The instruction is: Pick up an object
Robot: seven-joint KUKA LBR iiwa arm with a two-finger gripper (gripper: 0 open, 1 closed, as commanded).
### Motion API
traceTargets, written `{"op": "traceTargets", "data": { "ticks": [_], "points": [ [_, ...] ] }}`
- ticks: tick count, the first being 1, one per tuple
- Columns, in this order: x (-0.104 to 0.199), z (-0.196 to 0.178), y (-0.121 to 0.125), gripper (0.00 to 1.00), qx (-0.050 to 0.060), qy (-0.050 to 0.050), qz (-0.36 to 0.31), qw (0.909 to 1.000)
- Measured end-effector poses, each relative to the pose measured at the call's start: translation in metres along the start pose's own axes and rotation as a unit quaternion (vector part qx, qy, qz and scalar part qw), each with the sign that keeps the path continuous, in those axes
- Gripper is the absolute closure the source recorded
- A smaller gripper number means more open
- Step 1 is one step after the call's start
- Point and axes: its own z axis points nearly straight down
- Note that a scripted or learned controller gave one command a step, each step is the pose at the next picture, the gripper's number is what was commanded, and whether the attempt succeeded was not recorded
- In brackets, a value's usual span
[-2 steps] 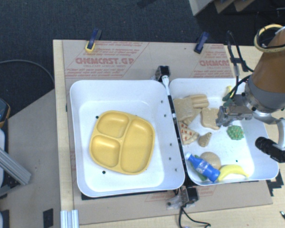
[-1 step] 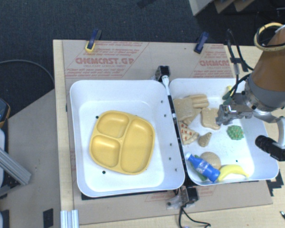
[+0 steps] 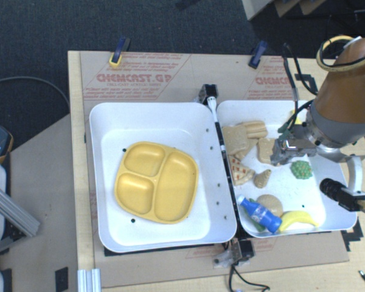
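Gripper [image 3: 282, 151] hangs over the middle of the right bin [image 3: 328, 224], just left of the broccoli [image 3: 302, 169] and against a tan block [image 3: 266, 151]; whether its jaws are apart or closed cannot be made out, and nothing is seen held. From left to right: the left bin [image 3: 103, 163] holds a yellow tray [image 3: 156, 182] with three wells, and the right bin holds the bread [image 3: 243, 132] at its far left, the pizza slice [image 3: 240, 170] and a tan lump [image 3: 263, 177] nearer. Along the near edge lie the blue bottle [image 3: 260, 215], a brown disc [image 3: 270, 202] and the banana [image 3: 299, 220].
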Motion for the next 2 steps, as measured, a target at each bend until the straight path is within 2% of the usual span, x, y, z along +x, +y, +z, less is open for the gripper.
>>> {"op": "traceTargets", "data": {
  "ticks": [1,2],
  "points": [
    [-0.013,0.002,0.012,1.0,-0.003,-0.001,0.001,1.0],
    [-0.009,-0.014,0.007,1.0,-0.003,-0.001,0.0,1.0]
  ]
}}
